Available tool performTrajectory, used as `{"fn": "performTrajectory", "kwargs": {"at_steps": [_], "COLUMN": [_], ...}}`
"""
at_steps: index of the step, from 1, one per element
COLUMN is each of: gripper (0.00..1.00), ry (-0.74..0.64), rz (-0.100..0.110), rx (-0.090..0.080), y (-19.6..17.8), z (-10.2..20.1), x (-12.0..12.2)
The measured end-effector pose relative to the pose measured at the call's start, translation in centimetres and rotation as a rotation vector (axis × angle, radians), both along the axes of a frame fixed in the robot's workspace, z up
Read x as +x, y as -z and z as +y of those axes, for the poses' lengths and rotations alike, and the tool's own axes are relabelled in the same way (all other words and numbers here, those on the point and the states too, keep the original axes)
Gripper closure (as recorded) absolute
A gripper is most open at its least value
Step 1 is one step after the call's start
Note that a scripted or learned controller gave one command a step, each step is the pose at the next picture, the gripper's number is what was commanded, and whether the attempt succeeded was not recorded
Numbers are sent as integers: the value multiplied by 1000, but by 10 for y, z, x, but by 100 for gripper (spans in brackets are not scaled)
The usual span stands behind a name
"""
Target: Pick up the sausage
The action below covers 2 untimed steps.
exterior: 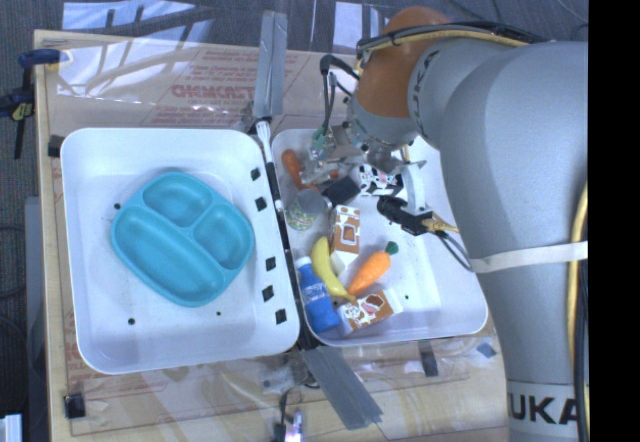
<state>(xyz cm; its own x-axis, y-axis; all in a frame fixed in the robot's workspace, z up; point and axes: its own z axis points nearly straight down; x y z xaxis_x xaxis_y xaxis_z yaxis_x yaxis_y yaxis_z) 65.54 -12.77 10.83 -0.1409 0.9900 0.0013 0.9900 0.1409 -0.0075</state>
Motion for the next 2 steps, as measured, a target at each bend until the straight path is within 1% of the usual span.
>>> {"fn": "performTrajectory", "kwargs": {"at_steps": [1, 2], "gripper": [0, 0], "ry": [0, 0], "rz": [0, 0], "rx": [0, 0], "y": [0, 0], "z": [0, 0], "x": [0, 0]}}
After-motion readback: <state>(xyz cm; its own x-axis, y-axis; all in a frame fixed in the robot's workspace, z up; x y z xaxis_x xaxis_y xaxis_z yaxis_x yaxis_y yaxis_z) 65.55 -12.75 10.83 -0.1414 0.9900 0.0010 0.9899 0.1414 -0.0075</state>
